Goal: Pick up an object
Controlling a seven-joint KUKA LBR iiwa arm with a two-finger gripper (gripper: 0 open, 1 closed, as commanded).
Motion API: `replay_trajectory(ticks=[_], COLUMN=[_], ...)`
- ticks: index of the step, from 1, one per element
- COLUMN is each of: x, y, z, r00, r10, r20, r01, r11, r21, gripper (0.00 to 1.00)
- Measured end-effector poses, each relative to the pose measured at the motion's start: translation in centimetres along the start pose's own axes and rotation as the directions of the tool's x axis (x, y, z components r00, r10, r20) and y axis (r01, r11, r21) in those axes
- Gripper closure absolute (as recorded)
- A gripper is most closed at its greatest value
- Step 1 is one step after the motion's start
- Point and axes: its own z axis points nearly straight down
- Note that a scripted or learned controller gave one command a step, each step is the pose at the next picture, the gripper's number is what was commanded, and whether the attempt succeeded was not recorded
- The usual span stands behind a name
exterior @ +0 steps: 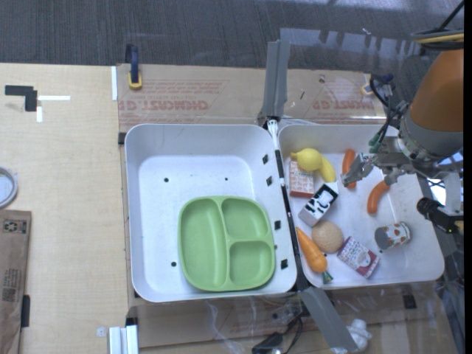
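Note:
My gripper hangs over the back of the right bin, below the arm's orange band. Just to its left lies a small orange carrot piece, and an orange sausage lies just under it. Further left are a yellow banana and a red and white box. A black and white object, a tan roll, a carrot, a red packet and a small can lie toward the front. I see nothing held.
The left bin holds a green divided plate. A grey divider stands upright at the back between the bins. Cables and arm parts crowd the right edge. The wooden bench stretches to the left.

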Motion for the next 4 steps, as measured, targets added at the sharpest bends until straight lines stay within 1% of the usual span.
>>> replay_trajectory(ticks=[1,2,3,4], x=[-5.0,-2.5,-2.5,7.7], y=[3.2,8.6,8.6,8.6], z=[9.9,10.8,10.3,0.9], r00=[0.996,0.994,0.995,0.990], r10=[-0.086,0.106,0.102,0.143], r20=[0.000,0.001,0.003,0.001], r01=[0.086,-0.106,-0.102,-0.143], r11=[0.996,0.994,0.995,0.990], r21=[-0.006,-0.005,0.000,-0.003], gripper=[0.00,0.00,1.00,1.00])
